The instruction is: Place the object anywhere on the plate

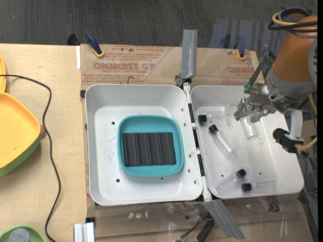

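A teal plate (pixel 150 126) with a dark ribbed centre lies in the left white bin (pixel 101 150). The right bin (pixel 282 180) holds several clear vials with black caps: one (pixel 220 137) near its middle, two (pixel 233 178) (pixel 256 186) at the front, and a loose black cap (pixel 202 118) by the left wall. My gripper (pixel 249 113) hangs over the back of the right bin. A clear vial (pixel 249 130) lies or hangs directly beneath it, its upper end hidden under the gripper. I cannot tell whether it is held.
A divider wall (pixel 194 135) separates the two bins. Yellow and green dishes (pixel 15 135) and a black cable (pixel 50 135) sit on the wooden bench at the left. Clamps (pixel 94 44) hold cardboard behind the bins.
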Robot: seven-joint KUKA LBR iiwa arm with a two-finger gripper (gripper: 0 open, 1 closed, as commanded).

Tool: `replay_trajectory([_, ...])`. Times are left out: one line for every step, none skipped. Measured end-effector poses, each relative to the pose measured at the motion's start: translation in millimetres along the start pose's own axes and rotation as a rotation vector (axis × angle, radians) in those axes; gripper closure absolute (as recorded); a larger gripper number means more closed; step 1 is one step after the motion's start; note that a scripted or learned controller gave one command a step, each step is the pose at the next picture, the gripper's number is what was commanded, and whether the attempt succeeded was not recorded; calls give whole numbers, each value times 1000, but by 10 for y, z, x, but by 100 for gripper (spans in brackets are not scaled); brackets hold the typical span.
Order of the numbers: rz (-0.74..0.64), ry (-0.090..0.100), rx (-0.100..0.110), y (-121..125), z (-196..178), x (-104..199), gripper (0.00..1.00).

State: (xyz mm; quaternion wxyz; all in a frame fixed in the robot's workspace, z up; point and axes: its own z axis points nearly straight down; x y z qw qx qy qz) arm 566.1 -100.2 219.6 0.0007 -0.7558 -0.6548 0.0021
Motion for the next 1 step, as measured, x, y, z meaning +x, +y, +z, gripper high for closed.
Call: replay_trajectory([0, 0, 0, 0, -1, 0, 0])
